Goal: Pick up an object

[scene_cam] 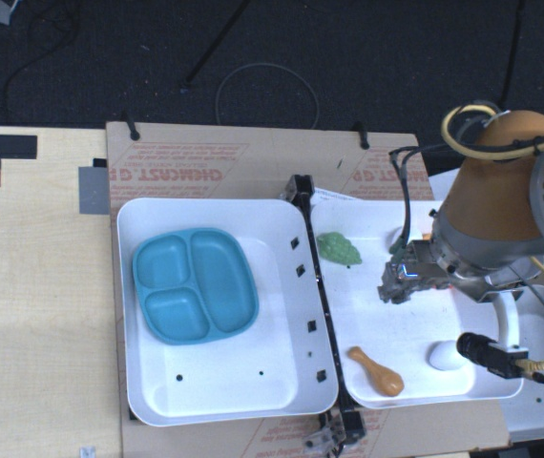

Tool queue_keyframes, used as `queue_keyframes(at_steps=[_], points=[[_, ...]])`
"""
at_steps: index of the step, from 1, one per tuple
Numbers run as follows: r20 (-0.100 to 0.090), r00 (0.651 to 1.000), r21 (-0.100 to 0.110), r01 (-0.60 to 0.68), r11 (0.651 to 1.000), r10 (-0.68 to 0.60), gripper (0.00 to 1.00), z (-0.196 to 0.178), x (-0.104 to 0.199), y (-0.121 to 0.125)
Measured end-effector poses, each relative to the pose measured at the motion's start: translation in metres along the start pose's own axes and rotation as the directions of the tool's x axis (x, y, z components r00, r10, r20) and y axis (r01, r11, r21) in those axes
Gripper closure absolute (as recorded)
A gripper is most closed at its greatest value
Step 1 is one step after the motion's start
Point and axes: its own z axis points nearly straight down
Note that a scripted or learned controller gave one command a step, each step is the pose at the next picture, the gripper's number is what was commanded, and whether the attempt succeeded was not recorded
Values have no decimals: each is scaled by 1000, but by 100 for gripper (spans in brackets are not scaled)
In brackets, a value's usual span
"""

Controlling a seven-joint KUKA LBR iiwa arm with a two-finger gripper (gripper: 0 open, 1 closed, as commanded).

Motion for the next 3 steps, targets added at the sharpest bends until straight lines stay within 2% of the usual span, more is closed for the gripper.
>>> queue_keyframes(at_steps=[3], points=[[2,1000,1,1,1000,-1,100,-4,147,-15]])
